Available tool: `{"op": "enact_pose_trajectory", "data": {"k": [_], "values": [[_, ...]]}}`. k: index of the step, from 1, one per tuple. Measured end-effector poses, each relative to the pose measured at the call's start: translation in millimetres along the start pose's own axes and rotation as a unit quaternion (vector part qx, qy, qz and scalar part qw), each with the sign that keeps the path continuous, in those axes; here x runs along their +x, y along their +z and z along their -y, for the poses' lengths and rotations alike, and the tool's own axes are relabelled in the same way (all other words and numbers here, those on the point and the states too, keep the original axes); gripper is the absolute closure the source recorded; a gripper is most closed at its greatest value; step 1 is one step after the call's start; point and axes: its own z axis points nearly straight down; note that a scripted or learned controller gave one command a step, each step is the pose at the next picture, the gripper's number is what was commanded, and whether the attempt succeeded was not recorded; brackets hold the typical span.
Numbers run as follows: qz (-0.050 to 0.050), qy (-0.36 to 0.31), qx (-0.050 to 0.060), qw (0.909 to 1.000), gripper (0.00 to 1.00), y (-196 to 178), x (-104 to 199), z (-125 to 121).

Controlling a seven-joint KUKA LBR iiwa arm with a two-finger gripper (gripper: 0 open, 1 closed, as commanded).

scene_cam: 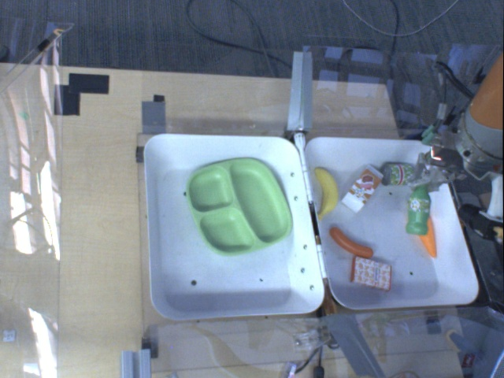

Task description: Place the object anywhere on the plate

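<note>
Green plate (239, 205) sits in left bin (165, 282), pincer (432, 166) over right bin (457, 290)

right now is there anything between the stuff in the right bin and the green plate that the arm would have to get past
Only the two bins' raised rims, which meet between the right bin's objects and the green plate in the left bin. The banana lies right beside that divide. The plate's three compartments hold nothing, so a lifted object should have a free path.

This is a robot lab: a pale wooden table (94, 235) with 2 white bins (169, 290) bolted between metal brackets (300, 89), clear plastic guard panels (31, 164), black tape marks (79, 89), and loose cables (236, 22) on grey carpet (118, 22).
</note>
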Motion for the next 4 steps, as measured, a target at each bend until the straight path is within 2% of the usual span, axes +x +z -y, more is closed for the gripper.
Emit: {"op": "enact_pose_trajectory", "data": {"k": [1,2,3,4], "values": [[0.000,-0.047,0.001,0.9989,1.00,2,53,-44],[0.000,0.053,0.002,0.9986,1.00,62,1,8],[-0.001,-0.052,0.001,0.9986,1.00,48,98,5],[-0.001,-0.203,0.000,0.9792,1.00,48,168,-13]]}}
